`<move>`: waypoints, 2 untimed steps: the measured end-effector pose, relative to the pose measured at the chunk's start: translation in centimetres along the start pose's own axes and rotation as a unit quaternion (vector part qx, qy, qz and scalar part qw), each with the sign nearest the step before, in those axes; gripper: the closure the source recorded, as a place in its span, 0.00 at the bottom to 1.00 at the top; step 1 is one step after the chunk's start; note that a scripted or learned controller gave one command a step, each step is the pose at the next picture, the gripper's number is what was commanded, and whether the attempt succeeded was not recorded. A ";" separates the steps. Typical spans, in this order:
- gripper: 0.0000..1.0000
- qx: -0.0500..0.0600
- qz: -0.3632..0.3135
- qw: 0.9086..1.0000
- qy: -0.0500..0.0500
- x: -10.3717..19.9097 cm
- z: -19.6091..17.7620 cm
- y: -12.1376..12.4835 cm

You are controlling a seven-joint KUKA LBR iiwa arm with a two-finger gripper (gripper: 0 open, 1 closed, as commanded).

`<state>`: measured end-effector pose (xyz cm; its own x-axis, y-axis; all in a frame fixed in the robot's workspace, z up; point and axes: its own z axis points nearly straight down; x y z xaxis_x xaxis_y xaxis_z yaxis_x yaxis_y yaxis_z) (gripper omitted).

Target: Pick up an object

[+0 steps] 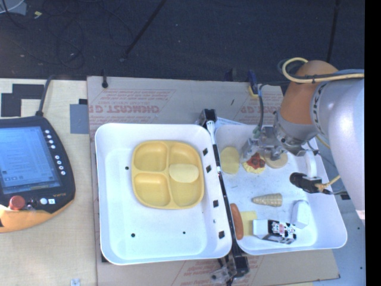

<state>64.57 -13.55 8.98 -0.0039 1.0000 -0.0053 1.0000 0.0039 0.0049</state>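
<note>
My gripper (260,148) hangs low over the back of the right bin (333,234). Directly under its tip lies a small red and yellow toy food piece (255,164), and whether the two touch is unclear. A pale yellow round piece (230,159) lies to its left and a tan disc (277,161) to its right. Further forward are a tan cone (268,200), a hot dog (237,220), a yellow block (246,227), a black and white packet (278,231) and a white object (300,213).
The left bin (113,219) holds a yellow divided plate (143,189) with a pale yellow piece (184,173) in its back right compartment. A tablet pendant (30,165) rests on the bench to the left. The grey arm (342,136) covers the right bin's far right side.
</note>
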 end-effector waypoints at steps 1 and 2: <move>0.00 -0.001 0.001 1.000 0.000 5.4 -0.2 0.1; 0.00 0.005 0.003 1.000 0.003 3.6 -1.8 -4.0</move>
<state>60.50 -9.92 10.73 0.0020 1.0000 0.0004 1.0000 -0.0020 -0.0059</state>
